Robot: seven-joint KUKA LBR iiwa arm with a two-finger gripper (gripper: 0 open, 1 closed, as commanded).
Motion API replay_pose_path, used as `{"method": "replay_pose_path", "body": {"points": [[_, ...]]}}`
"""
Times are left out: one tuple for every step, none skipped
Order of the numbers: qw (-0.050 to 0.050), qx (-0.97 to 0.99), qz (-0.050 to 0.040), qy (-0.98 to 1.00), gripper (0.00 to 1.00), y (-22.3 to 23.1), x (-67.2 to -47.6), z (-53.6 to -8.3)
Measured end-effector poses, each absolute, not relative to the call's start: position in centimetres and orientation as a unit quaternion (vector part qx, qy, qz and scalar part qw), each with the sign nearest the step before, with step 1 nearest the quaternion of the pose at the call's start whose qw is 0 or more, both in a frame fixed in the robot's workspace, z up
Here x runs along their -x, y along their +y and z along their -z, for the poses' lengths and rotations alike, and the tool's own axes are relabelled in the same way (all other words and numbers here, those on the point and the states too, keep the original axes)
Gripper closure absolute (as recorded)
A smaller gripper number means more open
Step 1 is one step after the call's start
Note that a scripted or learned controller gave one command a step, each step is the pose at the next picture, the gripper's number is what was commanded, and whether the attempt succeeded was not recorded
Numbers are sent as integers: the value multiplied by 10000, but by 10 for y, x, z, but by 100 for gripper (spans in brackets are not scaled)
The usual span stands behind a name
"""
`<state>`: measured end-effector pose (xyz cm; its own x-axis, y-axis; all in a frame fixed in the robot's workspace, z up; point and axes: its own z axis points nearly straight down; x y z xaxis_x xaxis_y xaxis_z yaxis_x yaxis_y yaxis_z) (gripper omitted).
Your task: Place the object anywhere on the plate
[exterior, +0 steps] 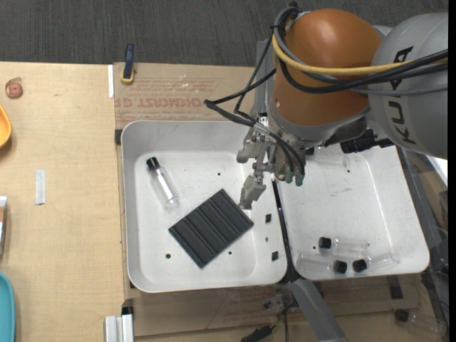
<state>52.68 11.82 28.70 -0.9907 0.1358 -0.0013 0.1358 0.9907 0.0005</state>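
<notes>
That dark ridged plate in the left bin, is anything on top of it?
Nothing rests on the dark ridged plate. The hand hangs above its upper corner. A clear vial lies apart.

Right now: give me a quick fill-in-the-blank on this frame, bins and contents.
1. The dark ribbed plate lies in the ____ bin.
2. The clear vial with a black cap lies to the ____ of the plate.
3. The gripper hovers over the plate's ____ corner.

Missing words: left; upper left; right
</notes>
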Motion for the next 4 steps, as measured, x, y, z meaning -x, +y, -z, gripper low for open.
{"method": "replay_pose_path", "body": {"points": [[14,-705,-5,9975,100,117,-528,-296],[13,-704,-5,9975,0,117,-528,-296],[23,-724,-9,9974,100,116,-529,-304],[16,2349,-9,9720,100,229,-513,-353]]}}
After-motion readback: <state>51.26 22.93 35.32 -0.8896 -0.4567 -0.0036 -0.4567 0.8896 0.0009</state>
